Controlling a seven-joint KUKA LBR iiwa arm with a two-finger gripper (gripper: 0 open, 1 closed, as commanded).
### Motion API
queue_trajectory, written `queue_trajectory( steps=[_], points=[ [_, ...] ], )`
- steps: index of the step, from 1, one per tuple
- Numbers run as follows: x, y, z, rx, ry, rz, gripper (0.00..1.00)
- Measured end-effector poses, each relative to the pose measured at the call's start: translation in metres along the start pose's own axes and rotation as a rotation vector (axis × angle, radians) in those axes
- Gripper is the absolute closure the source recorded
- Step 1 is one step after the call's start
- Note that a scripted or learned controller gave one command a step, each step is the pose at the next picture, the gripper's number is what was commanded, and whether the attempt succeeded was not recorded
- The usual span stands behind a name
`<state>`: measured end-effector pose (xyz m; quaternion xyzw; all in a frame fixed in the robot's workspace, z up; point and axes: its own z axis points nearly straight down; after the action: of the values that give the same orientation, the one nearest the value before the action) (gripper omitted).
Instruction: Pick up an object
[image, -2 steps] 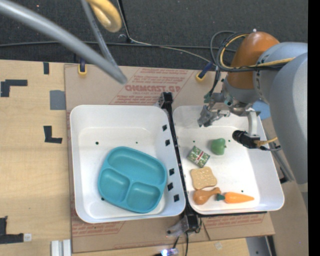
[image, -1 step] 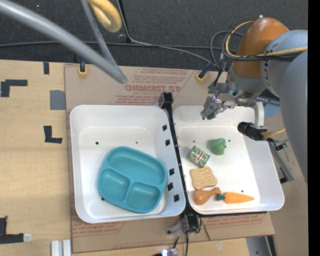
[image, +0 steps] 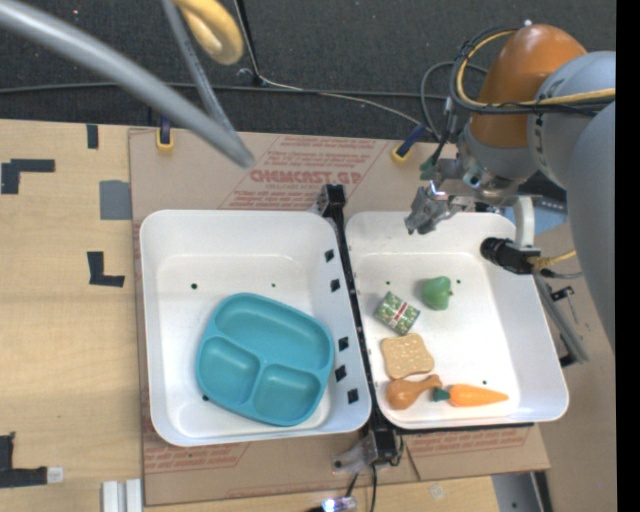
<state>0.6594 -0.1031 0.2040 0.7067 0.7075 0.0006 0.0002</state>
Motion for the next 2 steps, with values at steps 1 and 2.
queue_trajectory(
  steps=[1,2],
  points=[
    [0.049,-0.014,0.005,0.003,0.0,-0.004,1.0],
    [0.104,-0.012,0.001,0.002,0.001,-0.006,1.0]
  ],
)
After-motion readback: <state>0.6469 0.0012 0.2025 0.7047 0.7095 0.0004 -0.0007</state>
